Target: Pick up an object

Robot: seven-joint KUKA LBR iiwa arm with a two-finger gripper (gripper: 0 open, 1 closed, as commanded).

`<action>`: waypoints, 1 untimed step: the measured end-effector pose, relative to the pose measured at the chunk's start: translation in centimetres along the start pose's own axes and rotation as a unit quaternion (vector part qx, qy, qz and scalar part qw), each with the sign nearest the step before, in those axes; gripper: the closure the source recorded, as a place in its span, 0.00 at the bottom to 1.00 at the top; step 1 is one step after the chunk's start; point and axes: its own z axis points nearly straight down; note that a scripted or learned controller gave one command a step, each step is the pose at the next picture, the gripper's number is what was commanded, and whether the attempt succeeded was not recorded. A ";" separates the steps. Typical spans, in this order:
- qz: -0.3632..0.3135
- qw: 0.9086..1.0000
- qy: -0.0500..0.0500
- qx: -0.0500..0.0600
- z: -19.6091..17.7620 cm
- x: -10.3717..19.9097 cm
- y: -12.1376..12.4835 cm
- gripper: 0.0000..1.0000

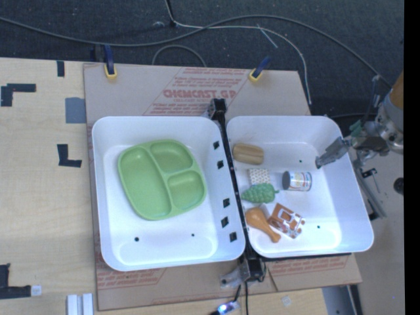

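The gripper [326, 157] hangs over the right bin's [341, 238] right part, holding nothing; how far it is parted I cannot tell. Just left of it a small can [297, 180] lies on its side, long axis running left-right, dark end pointing left

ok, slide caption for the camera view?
Gripper hovers at right bin edge; small can nearby, green divided plate in left bin.
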 end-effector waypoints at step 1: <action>-0.002 1.000 -0.002 -0.006 -0.7 0.1 0.2 0.00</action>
